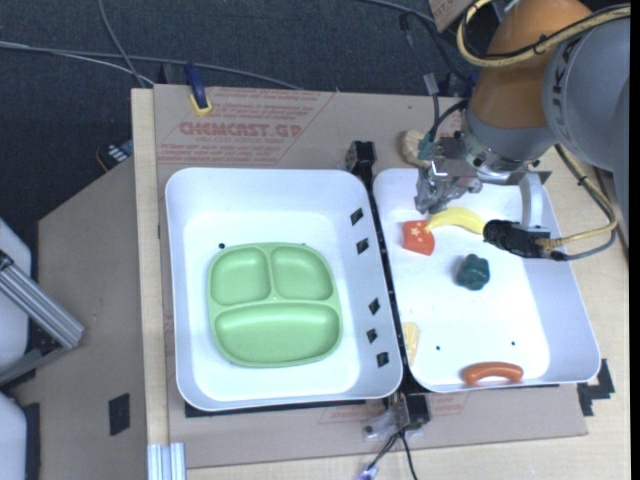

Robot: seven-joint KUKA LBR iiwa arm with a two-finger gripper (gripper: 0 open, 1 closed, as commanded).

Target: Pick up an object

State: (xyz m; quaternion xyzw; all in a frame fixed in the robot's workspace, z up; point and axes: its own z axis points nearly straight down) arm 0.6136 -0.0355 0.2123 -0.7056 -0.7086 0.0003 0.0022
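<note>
Overhead, the end effector hangs at the right bin's twelve o'clock edge, just above a yellow banana; whether it is open or closed cannot be told. At the banana's seven o'clock sits a red piece. A dark green lump lies mid-bin, an orange sausage at six o'clock. A green divided plate occupies the left bin.

left bin: green tray | right bin: banana, red block, green lump, orange hot dog | gripper: over the banana
</note>
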